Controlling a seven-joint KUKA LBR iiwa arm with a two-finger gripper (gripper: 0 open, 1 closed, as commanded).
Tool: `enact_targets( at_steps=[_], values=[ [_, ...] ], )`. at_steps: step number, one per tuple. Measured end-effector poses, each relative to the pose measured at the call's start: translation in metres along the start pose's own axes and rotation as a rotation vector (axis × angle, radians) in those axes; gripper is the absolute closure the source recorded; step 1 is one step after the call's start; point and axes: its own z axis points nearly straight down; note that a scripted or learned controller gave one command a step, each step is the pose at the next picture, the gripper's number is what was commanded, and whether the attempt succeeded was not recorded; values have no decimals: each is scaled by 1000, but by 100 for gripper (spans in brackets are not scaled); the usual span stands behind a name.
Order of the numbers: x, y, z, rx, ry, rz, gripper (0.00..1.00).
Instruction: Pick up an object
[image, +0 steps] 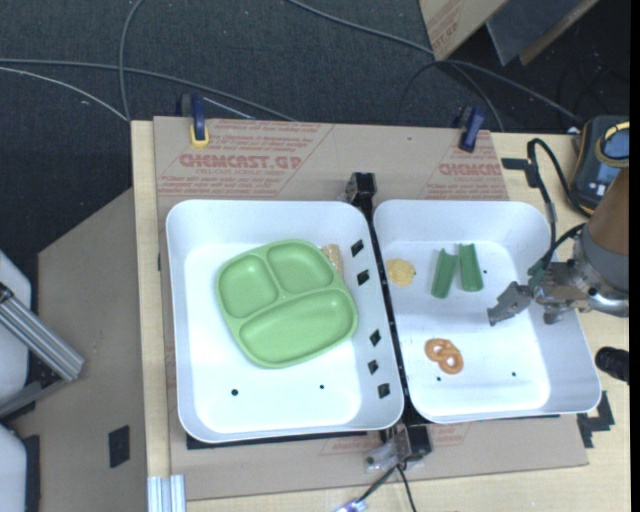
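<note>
Camera view looks down on a bench (300, 150) carrying two white bins side by side. The left bin (200, 380) holds a green divided plate (288, 302), lying flat near the bin's centre and turned at a slant to the bin walls. A small tan item (331, 257) lies touching the plate's far right edge, close to the divider between the bins.

The right bin (520, 385) holds four objects. A yellow chip (401, 271) lies near its left wall, toward the far edge. Two green sticks (456, 270) lie just beside each other in the far half of the bin, near its centre. A pretzel (444, 355) lies in the near half, left of centre, well apart from the sticks.

The arm (605, 240) enters over the right wall of the right bin. The gripper (525, 298) sits above the bin floor near that wall, to the right of the sticks and pretzel. Its jaws stand spread apart, with nothing between them. No object touches the gripper.
</note>
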Motion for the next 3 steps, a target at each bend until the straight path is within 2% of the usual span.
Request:
enact_targets(
  at_steps=[1, 3],
  values=[
    [1, 3, -7, -15, -3, -4, 0],
    [0, 1, 103, -13, -2, -4, 0]
  ],
)
